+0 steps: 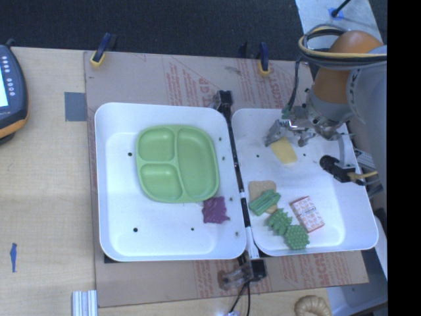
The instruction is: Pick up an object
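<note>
A cardboard sheet (164, 78) lies under the bins, held at its twelve o'clock edge by a yellow clamp (100, 50) and a blue one (263, 59). A handheld pendant (10, 87) rests at nine o'clock, with a grey tape patch (75, 106) just beside the cardboard.

The pincer (287, 133) hides part of the yellow piece (285, 151); its grip is unclear.

You saw the grey two-finger gripper (287, 135) low over the right shallow white bin (342, 239), directly above a pale yellow block (285, 152). Left of that bin, a green divided plastic plate (177, 163) lay in the other white bin (115, 229).
</note>
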Available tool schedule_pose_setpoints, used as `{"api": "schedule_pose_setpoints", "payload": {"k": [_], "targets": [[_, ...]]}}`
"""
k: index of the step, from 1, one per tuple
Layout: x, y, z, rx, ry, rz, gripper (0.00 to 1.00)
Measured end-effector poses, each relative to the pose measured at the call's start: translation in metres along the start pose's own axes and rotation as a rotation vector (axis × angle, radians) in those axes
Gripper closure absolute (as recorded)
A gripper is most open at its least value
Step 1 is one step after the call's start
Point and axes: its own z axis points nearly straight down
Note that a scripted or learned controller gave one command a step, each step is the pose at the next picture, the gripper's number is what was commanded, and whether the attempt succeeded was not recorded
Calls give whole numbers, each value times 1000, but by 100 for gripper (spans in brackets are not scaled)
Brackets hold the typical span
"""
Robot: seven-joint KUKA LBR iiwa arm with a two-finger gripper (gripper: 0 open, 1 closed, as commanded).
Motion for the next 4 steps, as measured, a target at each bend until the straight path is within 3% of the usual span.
{"api": "schedule_pose_setpoints", "payload": {"k": [3,4], "targets": [[4,0,0,1,0,0,0],[3,0,-11,1,-1,-1,100]]}}
